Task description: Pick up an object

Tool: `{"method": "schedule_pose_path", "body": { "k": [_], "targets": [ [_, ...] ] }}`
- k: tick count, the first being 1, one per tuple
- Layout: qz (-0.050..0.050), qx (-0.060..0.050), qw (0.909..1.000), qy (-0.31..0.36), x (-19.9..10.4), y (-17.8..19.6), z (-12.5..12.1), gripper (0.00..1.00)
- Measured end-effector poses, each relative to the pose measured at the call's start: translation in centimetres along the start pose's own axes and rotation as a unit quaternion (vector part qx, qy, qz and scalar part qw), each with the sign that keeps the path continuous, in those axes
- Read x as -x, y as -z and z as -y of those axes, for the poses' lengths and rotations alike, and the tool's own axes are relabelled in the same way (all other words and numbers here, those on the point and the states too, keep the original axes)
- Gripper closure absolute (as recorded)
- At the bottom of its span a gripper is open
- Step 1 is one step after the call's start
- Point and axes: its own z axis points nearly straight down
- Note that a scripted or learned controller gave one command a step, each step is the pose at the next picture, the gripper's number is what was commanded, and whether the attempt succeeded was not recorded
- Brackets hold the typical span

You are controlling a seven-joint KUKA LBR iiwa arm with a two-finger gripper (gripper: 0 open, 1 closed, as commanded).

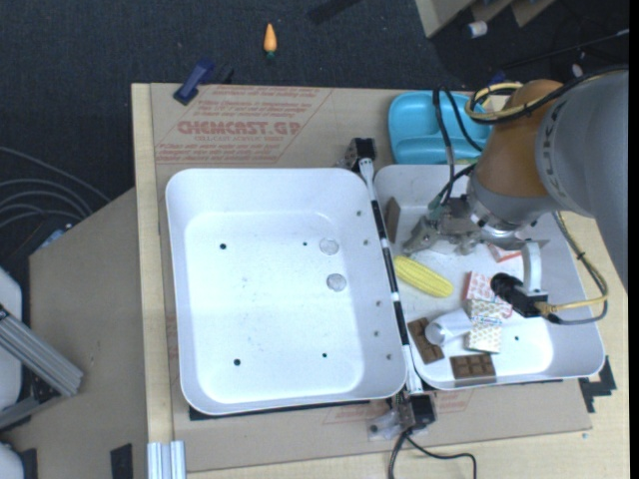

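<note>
Two shallow white plastic bins with rounded corners sit side by side on a pale board worktop [250,118] printed with reddish lettering. The left bin [200,367] is glossy and smooth, its floor dotted with small dark holes and carrying two small round greyish discs [332,264] near its right wall. The right bin [569,352] holds the objects: a yellow, ridged corn-cob shape [423,276] lying slantwise near the bins' shared rims, a small grey block [391,214] further back, flat patterned cards [487,319] with a red-and-white print, a brown chocolate-like slab [471,368] at the near edge and a small brown piece [429,333] beside a white scrap.

The grey arm with its orange band [514,158] reaches in from the right, its bulk covering the far right part of that bin. The tool [439,230] hangs low just behind the corn shape; whether it is spread or pressed together cannot be told. Black and yellow cables loop around the wrist. A light-blue tray [419,128] lies behind the right bin.
</note>
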Motion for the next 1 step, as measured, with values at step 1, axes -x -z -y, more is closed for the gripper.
{"method": "schedule_pose_path", "body": {
  "k": [1],
  "targets": [
    [-0.001,-0.002,1.0000,-0.001,-0.08,-0.03,4.57,0.00]
  ]
}}
